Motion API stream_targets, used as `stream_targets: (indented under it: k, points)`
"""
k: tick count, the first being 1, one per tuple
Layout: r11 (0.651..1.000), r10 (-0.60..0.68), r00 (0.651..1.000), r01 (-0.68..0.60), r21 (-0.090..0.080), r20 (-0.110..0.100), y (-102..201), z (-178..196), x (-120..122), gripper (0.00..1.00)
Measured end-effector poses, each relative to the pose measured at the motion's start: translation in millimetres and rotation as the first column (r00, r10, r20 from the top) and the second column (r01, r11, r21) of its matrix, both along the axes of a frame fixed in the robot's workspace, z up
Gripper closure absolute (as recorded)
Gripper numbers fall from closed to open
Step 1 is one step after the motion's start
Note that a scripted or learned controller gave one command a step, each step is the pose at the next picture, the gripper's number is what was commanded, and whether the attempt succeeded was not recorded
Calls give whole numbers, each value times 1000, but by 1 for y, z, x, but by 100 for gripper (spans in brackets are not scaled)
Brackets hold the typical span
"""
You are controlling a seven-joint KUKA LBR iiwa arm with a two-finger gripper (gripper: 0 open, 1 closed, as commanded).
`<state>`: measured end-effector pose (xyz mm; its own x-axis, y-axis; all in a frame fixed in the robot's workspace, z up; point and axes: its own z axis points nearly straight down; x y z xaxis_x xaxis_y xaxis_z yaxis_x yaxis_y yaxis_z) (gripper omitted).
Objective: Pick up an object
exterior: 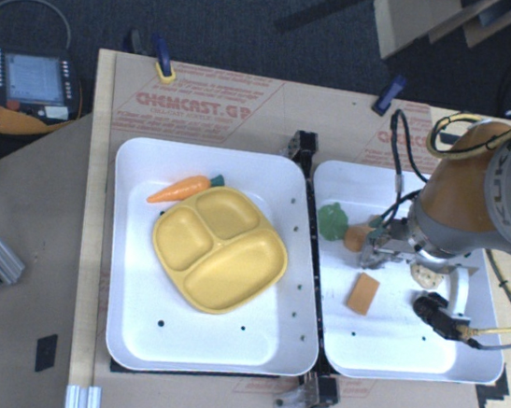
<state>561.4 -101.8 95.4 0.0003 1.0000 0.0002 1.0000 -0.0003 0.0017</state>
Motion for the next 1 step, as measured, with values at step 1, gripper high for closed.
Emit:
stream_targets:
  k: [1]
  points:
    - [1000, 1, 1000, -1, -2, 3, -1, 61, -5, 100]
